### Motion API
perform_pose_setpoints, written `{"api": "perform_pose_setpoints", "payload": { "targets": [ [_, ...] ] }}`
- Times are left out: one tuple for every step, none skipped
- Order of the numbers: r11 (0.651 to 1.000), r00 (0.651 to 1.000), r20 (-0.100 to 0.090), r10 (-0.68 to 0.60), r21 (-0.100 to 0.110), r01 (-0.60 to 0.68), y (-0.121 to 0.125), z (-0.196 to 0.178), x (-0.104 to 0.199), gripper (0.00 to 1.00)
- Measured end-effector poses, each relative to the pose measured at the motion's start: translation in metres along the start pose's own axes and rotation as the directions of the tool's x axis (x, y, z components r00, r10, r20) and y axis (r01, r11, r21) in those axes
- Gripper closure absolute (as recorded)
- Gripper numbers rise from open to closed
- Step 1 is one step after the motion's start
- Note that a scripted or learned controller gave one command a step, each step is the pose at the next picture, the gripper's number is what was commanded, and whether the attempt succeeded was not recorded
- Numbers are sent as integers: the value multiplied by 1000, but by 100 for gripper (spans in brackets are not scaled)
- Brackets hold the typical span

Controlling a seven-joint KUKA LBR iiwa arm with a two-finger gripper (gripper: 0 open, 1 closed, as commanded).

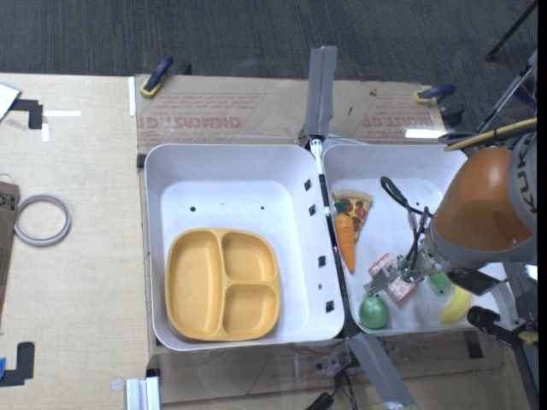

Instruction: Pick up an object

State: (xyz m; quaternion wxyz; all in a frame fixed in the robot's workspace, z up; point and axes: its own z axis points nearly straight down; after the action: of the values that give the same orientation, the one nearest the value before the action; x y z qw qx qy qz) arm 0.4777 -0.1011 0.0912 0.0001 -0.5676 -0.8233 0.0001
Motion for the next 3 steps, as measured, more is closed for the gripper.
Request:
{"api": "perform_pose_setpoints", "payload": {
  "targets": [
    [916, 916, 1, 402, 0, -402, 12, -100, 31, 0],
    [964, 964, 2, 265, -1, -265, 12, -115, 29, 0],
    [945, 945, 0, 328, 3, -328, 0, -1, 3, 0]
  ]
}}
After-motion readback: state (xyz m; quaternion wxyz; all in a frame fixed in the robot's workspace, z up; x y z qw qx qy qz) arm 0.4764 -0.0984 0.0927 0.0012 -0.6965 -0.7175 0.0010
